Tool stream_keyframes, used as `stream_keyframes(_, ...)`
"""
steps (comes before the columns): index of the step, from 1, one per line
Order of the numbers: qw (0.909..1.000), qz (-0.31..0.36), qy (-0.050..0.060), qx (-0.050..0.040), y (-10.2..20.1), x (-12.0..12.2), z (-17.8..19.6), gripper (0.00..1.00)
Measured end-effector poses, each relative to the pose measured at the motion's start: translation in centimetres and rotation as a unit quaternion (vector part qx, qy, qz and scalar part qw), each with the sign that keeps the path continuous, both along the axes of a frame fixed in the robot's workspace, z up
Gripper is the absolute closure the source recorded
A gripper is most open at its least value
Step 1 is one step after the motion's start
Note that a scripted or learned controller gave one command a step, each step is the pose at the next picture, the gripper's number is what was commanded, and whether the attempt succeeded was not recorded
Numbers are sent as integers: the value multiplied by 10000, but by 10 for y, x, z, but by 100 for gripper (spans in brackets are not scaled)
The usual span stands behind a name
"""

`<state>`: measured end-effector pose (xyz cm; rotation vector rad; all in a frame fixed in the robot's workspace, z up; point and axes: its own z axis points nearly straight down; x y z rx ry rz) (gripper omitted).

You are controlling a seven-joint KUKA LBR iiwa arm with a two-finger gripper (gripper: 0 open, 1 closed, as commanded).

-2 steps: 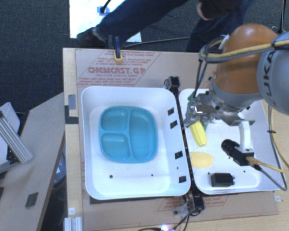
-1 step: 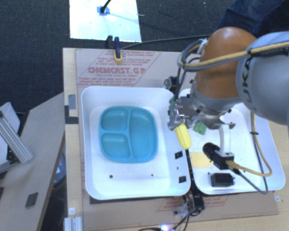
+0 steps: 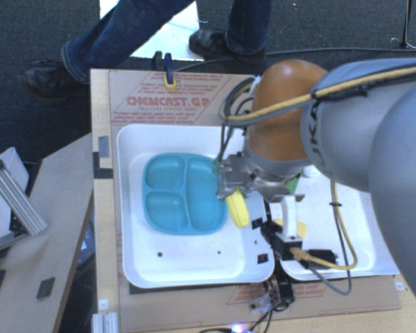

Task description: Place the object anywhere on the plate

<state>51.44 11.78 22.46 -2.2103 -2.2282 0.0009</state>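
A blue divided plate (image 3: 180, 193) is seen lying flat in the left white bin (image 3: 145, 269), towards the far half of that bin. The plate is split into several compartments, none of which carries anything. A yellow object (image 3: 238, 210), shaped like a small cob of corn, is seen just at the plate's right edge, close to the wall that separates the two bins. It hangs directly beneath the gripper (image 3: 234, 186), whose grey body is lowered over the plate's right rim. The upper end of the yellow object is hidden by the gripper's body, so whether the fingers are closed on it or spread apart cannot be told from this view. The grey arm (image 3: 374, 123) with its orange band (image 3: 284, 106) is stretched in from the right, above the right white bin (image 3: 360, 255), and much of that bin is covered by it. Black and yellow cables (image 3: 312, 259) are draped below the wrist across the near part of the right bin. The counter (image 3: 159, 92) under the bins is covered with printed cardboard. A person's legs in blue jeans (image 3: 173, 12) are seen standing at the far side.
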Motion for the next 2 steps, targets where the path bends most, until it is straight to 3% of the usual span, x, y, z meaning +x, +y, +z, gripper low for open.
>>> stream_keyframes(1, 10000, -2, -4, -3, 26, -7, -11, 100)
stream_keyframes(2, 10000, -23, -12, -6, 24, -6, -10, 0)
